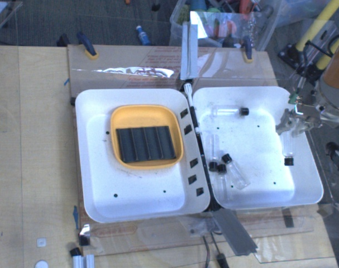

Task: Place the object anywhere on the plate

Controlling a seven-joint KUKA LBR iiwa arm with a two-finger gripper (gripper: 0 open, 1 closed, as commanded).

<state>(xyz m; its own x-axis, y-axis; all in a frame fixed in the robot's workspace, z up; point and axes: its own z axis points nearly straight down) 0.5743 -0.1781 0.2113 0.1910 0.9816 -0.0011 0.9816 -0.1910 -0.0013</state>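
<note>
A yellow plate (142, 112) lies in the left bin (96, 166). A dark grey ribbed block (146, 143) rests on it, filling most of its middle. Several clear vials with black caps lie in the right bin (303, 188): one at the back (228, 111), two near the divider (234, 175), and one by the right wall (288, 148). My gripper (293, 121) hangs over the right bin's right wall, just above that last vial. I see nothing between its tips from this angle.
A black divider strip with small tabs (190, 144) runs between the bins. A clear tub of toys (230, 10) stands behind the bench. Clamps sit on the cardboard at the back (88, 48).
</note>
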